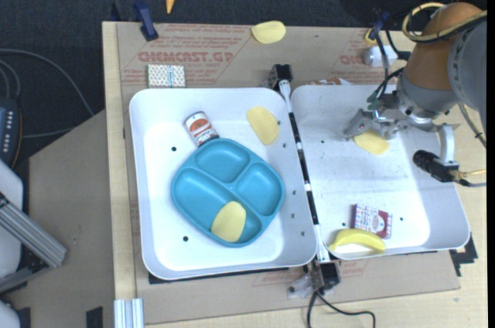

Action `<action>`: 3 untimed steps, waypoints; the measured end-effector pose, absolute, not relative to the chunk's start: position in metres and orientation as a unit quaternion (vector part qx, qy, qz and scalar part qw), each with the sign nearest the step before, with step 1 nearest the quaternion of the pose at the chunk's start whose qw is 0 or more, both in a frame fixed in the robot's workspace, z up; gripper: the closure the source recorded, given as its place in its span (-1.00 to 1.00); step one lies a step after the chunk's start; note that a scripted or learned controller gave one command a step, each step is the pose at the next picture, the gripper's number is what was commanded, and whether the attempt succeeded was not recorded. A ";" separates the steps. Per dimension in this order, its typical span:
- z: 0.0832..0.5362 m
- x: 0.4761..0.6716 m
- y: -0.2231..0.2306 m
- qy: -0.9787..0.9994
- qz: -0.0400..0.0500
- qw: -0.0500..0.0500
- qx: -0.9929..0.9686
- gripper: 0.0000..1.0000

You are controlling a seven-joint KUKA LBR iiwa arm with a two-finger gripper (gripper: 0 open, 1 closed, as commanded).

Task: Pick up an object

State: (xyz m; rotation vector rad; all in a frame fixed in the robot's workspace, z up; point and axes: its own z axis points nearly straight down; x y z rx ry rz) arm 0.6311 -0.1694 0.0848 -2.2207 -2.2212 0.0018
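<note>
gripper [374, 127] low in right bin [433, 237], fingers spread, straddling yellow chip-like piece [373, 143]; grip unclear. banana [357, 241] and small red box [371, 220] near front rim. blue divided plate [226, 191] in left bin [151, 164].

Plastic bins on a raw board bench

Both white bins [155, 187] look like smooth, glossy plastic; the blue tray [232, 164] at 7 o'clock has a satin sheen. The bench [224, 48] reads as matt, printed cardboard. The yellow pieces [263, 124] seem smooth and waxy, the gripper [377, 124] at 3 o'clock dull grey metal.
</note>
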 end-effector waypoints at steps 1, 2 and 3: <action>0.095 0.632 -0.169 -0.707 0.000 -0.001 -0.707 1.00; 0.095 0.632 -0.169 -0.707 0.000 0.000 -0.707 -1.00; 0.105 0.667 -0.203 -0.707 0.000 -0.002 -0.707 -1.00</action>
